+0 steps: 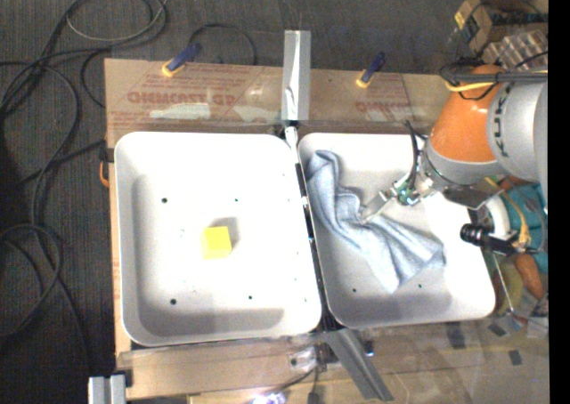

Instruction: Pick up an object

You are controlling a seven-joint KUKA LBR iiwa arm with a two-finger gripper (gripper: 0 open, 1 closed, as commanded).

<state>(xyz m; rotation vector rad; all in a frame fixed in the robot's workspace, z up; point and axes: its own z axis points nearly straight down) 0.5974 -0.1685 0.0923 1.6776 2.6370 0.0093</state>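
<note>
Grey KUKA arm with orange wrist band [476, 131] reaches over right shallow white bin [463, 300]. Two-finger gripper [370, 209] low over crumpled pale-blue cloth [374, 229] in that bin, tip at cloth's middle fold, likely descending for pinch. Finger spacing: cannot tell. Small yellow foam block [217, 241] lies well left of cloth, in left white bin [142, 153], untouched.

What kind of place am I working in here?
Likely a robotics lab test bench: two white bins clamped on a board, loose cables on dark carpet, and a grey-orange arm reaching over a blue cloth.
</note>
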